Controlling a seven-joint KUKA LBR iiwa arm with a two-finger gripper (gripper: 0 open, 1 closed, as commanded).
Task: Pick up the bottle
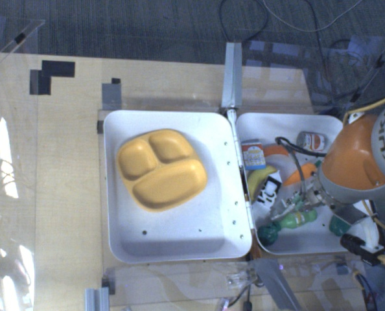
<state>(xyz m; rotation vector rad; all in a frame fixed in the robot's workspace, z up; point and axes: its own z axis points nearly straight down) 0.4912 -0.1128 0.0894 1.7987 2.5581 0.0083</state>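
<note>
Two white bins [226, 193] sit on our wooden bench; our gripper [295, 203] hangs in the right one, just above the green bottle [290, 222]. We cannot tell its state.

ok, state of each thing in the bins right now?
yellow tray: flat in the left bin, right way up
green bottle: lying on its side in the right bin, near the front wall
can: on its side at the back
gripper: low over the bottle

Fixed overhead camera, slanted down, both bins [115, 238]
</note>
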